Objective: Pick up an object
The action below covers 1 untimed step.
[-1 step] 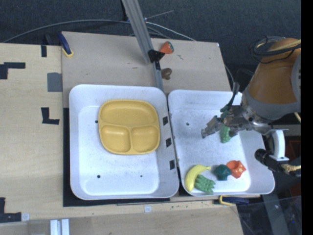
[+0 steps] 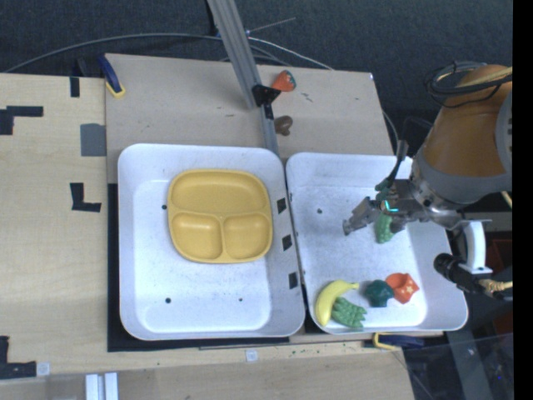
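Gripper (image 2: 372,215) hovering over right bin (image 2: 333,248), jaw state unclear; green toy (image 2: 384,230) lying beside it; yellow tray (image 2: 221,215) sitting in left bin (image 2: 133,248); no legible writing.

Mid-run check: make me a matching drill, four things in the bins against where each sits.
Things:
1. yellow tray
2. banana
3. orange toy
4. gripper

Places:
A. right bin's near left corner
B. over the middle of the right bin
C. left bin
D. right bin's near edge, towards its right end

Pairs: 1-C, 2-A, 3-D, 4-B
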Available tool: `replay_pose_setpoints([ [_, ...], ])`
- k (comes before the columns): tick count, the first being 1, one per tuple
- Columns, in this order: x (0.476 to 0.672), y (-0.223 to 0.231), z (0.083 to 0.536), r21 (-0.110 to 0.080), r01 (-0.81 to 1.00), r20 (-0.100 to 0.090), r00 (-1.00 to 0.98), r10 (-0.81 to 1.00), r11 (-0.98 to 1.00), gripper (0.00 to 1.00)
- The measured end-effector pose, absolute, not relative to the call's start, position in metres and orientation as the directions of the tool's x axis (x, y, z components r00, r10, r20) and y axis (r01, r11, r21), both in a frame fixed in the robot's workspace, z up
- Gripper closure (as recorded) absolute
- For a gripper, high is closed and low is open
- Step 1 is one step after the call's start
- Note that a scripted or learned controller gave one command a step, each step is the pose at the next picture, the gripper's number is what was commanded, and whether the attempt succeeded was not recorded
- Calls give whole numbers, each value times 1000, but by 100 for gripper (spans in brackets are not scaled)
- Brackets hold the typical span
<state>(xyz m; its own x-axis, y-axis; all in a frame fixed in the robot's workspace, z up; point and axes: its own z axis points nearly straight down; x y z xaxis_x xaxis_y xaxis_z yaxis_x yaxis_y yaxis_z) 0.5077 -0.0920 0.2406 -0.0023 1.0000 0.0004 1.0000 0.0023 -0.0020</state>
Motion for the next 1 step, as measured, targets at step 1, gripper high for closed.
replay_pose_setpoints([
  [1,508,-82,190,-7,1000,1,-1,1000,1,0],
])
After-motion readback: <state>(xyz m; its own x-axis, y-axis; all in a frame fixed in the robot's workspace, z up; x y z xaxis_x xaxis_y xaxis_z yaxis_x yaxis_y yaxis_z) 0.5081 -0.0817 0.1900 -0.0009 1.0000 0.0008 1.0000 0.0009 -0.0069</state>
